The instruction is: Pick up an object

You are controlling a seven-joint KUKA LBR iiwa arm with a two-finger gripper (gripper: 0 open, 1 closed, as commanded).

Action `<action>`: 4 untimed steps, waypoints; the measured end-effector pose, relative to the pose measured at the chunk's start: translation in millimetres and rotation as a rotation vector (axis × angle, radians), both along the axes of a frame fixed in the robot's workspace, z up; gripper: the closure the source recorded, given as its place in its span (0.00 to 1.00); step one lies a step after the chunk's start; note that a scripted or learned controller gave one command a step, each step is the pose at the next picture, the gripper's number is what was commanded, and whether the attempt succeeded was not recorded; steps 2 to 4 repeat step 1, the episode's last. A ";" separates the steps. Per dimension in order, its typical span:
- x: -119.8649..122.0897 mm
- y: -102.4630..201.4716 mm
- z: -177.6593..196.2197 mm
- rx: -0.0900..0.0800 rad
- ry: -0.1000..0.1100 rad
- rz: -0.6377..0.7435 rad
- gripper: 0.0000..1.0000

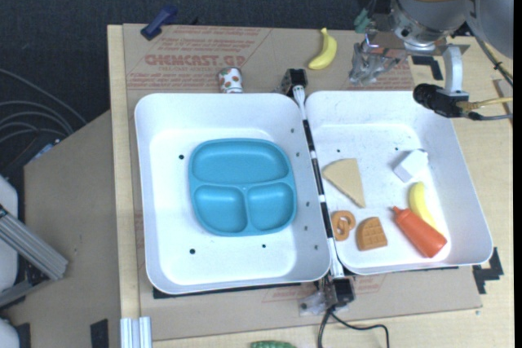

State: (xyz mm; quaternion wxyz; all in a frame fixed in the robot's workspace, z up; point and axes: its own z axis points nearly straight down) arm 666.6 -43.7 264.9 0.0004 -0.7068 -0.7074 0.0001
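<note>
The right bin (457,175) holds the loose objects: a tan wedge (346,179) near its left wall, a pretzel (343,223) and a small waffle (371,234) below it, an orange bottle (420,231) touching a yellow banana (422,203), and a white block (409,165) above them. The left bin (155,175) carries a blue divided plate (242,185). The tool (372,61) hangs above the counter (269,53) beyond the right bin's far rim, with nothing between its fingers; how far apart they stand cannot be told. Another banana (324,51) lies just left of it.
</note>
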 end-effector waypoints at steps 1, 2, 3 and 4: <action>0.1 -5.0 2.3 0.000 -0.002 -0.001 1.00; 0.1 -5.0 2.3 0.000 -0.002 -0.001 1.00; 0.1 -5.0 2.3 0.000 -0.002 -0.001 1.00; 0.1 -5.0 2.3 0.000 -0.002 -0.001 1.00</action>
